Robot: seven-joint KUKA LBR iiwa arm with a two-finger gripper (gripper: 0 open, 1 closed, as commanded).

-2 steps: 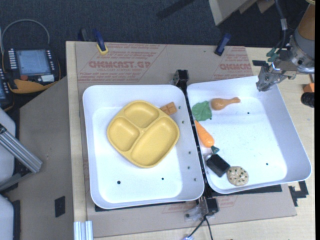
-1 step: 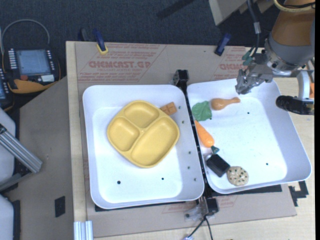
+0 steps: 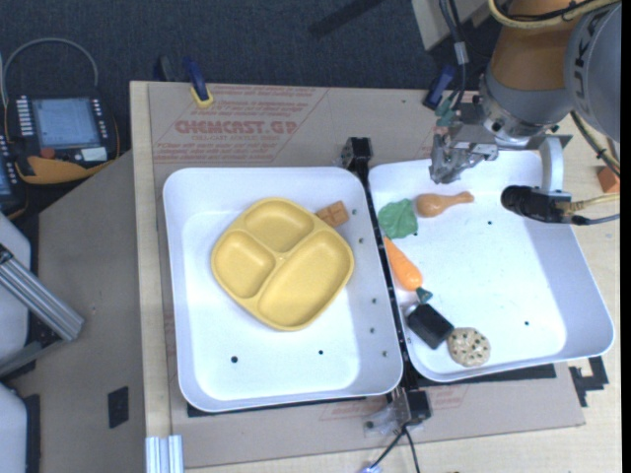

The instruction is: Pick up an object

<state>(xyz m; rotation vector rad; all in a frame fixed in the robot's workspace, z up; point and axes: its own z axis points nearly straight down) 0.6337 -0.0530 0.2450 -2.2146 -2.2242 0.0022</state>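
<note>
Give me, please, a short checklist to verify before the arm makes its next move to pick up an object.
1. Tool is above the right bin: ok.
2. A target lies close: the chicken drumstick is just below the tool: ok.
3. Tool carries nothing: cannot tell.
4. Drumstick has free space around it: not ok, the green leaf lies right beside it.
5. Carrot, black block and cookie lie away from the tool's path down: ok.
</note>
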